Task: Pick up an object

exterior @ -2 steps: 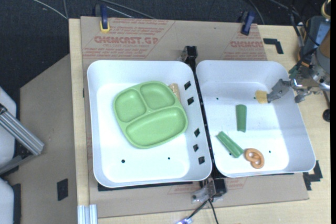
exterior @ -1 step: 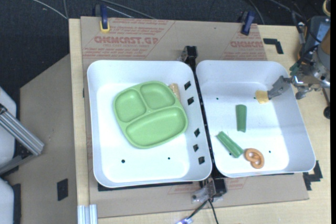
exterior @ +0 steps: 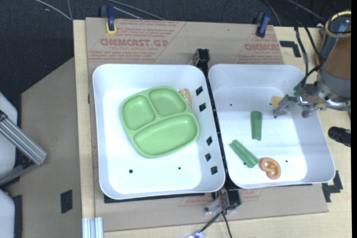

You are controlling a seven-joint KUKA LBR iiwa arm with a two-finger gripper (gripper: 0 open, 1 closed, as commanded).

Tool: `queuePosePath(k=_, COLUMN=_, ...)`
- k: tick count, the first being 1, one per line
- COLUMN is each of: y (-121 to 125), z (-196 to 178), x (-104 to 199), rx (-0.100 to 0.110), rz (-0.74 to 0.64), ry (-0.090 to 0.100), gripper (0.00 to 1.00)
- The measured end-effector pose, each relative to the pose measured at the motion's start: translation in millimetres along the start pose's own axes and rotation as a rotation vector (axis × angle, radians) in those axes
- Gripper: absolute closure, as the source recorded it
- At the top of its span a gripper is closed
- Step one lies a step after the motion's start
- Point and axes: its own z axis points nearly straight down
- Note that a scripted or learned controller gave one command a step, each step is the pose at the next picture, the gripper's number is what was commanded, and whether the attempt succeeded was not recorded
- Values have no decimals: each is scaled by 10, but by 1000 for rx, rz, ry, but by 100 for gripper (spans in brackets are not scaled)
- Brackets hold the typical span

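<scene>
Two white bins sit side by side on the bench: the left bin (exterior: 106,120) holds one green divided plate (exterior: 160,120) with a small tan piece (exterior: 184,96) tucked at its upper right edge, while the right bin (exterior: 318,147) holds two green sticks, one upright (exterior: 256,125) near the middle and one slanted (exterior: 244,153) below it, and one orange pretzel-shaped piece (exterior: 270,167) just beside the slanted stick. The gripper (exterior: 290,104) hangs over the right bin's upper right part, next to a small yellow bit (exterior: 275,101), and I cannot tell how far it is open or whether it has anything
</scene>
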Motion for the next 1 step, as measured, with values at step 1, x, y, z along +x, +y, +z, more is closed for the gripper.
queuePosePath(k=1, y=1, z=521, x=10, rx=2, rz=0, ry=1, gripper=0)
